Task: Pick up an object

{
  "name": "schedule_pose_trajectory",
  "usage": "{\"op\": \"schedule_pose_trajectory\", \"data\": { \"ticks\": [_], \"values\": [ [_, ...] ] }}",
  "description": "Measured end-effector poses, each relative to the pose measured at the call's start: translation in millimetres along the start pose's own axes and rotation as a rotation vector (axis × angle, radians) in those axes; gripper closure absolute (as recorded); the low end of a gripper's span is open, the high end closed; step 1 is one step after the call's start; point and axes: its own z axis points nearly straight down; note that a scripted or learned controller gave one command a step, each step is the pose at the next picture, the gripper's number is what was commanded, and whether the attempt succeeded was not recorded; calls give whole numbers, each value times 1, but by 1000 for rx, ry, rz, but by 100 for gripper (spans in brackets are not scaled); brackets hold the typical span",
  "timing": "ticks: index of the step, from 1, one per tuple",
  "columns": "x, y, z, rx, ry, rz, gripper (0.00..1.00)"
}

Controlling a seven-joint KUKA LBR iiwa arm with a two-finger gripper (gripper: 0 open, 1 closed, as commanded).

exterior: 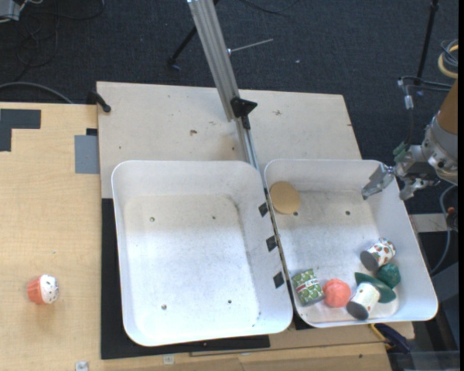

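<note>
My gripper hangs over the right bin's far right rim, its two fingers spread open with nothing between them. A tan round object lies at the bin's far left, well left of the gripper. In the near right corner sit a green patterned block, a red-orange ball, a white cup with a dark end, a dark green piece and a small white patterned object.
The left bin adjoins the right one. A slanted aluminium bar rises behind the bins. A small orange and white toy lies on the wooden bench at the far left. Cables and stands lie on the dark floor.
</note>
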Motion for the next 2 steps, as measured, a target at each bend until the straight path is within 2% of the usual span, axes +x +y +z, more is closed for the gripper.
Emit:
{"op": "schedule_pose_trajectory", "data": {
  "ticks": [2],
  "values": [
    [0,-9,89,1,1,1,0]
  ]
}}
